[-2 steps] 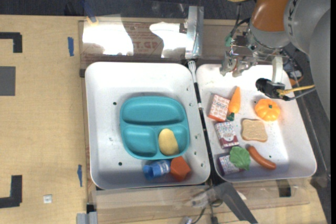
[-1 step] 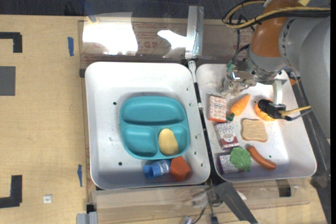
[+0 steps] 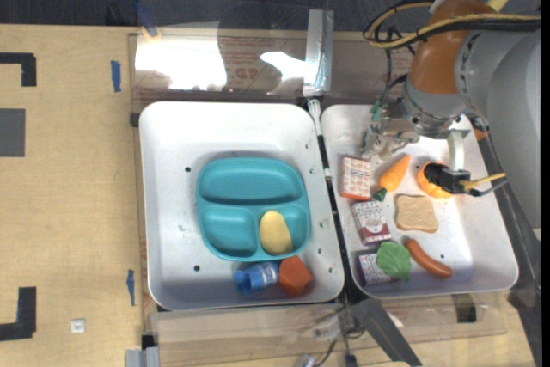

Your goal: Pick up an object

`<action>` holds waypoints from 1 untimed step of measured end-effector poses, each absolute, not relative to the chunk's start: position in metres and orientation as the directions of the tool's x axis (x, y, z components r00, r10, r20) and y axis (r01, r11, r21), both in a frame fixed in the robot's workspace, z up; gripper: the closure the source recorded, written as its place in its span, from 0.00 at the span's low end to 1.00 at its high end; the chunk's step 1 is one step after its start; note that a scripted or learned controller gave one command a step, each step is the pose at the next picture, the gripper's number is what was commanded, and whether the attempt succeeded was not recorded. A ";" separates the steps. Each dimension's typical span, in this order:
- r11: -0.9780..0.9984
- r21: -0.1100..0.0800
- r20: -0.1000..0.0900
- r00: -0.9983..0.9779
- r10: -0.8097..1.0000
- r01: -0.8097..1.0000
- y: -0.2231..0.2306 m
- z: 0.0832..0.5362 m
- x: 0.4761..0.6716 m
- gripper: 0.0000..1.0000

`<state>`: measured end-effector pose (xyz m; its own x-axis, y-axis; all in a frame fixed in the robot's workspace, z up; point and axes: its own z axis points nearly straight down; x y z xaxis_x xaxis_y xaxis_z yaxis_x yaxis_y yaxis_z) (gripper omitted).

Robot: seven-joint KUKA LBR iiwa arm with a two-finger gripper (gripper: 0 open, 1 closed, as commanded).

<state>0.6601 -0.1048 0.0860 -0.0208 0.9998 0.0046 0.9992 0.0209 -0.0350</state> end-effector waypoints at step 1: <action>-0.078 0.011 0.002 0.078 0.997 0.997 -0.045 0.191 0.649 1.00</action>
